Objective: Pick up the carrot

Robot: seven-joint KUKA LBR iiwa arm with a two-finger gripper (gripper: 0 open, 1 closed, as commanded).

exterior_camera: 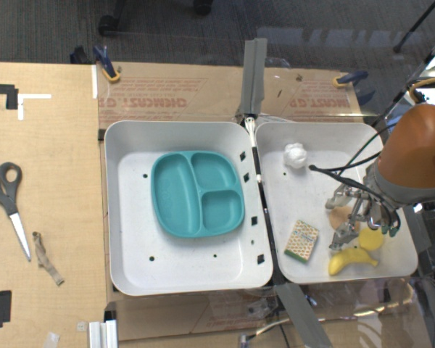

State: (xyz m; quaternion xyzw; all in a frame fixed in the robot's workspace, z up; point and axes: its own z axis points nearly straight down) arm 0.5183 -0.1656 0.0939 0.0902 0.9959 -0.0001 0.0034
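The carrot (345, 235) is a small orange piece lying in the right bin (290, 194), just left of a yellow banana (353, 259). My gripper (357, 222) hangs low over the right side of that bin, directly above and touching or nearly touching the carrot's upper end. The wrist and cables hide part of the carrot. Nothing is visibly lifted off the bin floor.
A white ball (296, 155) sits at the right bin's back, and a patterned packet (301, 240) lies near its front left. A beige item (337, 201) lies beside the gripper. The left bin (123, 216) holds a teal divided plate (198, 193). Scissors (9, 198) lie on the bench at far left.
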